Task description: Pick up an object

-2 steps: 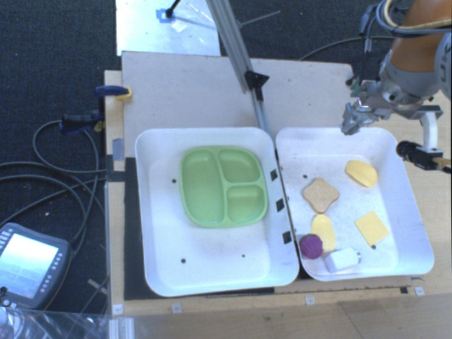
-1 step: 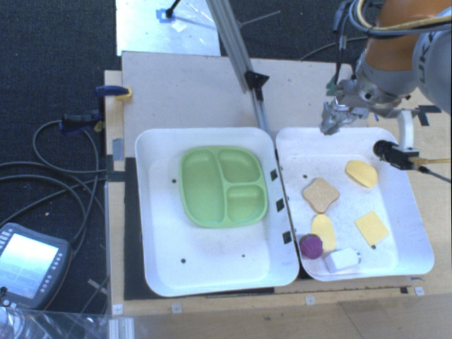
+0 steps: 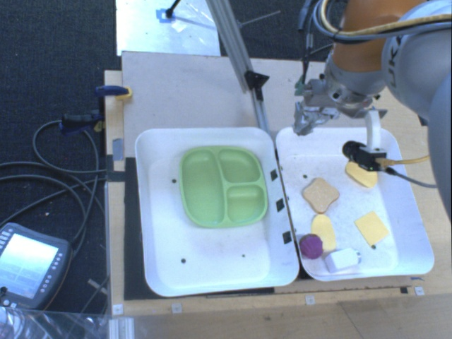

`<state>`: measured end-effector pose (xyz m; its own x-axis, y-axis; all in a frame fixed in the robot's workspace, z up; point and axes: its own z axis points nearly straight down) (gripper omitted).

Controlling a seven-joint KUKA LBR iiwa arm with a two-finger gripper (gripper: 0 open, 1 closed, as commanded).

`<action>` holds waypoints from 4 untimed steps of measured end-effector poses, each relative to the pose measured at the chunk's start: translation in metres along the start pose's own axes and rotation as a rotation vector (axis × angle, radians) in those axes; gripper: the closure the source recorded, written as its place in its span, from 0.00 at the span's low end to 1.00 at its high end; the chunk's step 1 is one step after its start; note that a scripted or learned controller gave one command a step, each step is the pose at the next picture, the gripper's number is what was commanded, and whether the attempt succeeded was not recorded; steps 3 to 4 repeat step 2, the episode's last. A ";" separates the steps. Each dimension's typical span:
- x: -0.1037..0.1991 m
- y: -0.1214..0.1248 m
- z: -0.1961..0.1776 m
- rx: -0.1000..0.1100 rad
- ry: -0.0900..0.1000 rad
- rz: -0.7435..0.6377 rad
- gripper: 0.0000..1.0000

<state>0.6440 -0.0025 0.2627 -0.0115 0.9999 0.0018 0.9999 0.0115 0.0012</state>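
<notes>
The tool hangs over the right bin's far left corner; I cannot tell its grip. The toast, mid-bin, looks light, stiff, flat: pinch its edges.

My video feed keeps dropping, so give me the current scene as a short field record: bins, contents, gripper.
left bin: holds a green tray with three compartments
right bin: holds toast, purple ball, white block, yellow square, yellow oval, yellow piece
gripper: above the right bin's far left corner, nothing seen between its fingers
fingers: state unclear from this angle
nearest item to gripper: toast, apart from it
</notes>
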 end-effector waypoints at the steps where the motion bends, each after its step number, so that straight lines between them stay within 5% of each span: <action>1: 0.043 -0.004 0.014 0.001 0.000 0.001 1.00; 2: 0.094 -0.009 0.032 0.002 0.000 0.001 1.00; 4: 0.094 -0.009 0.032 0.002 0.000 0.001 1.00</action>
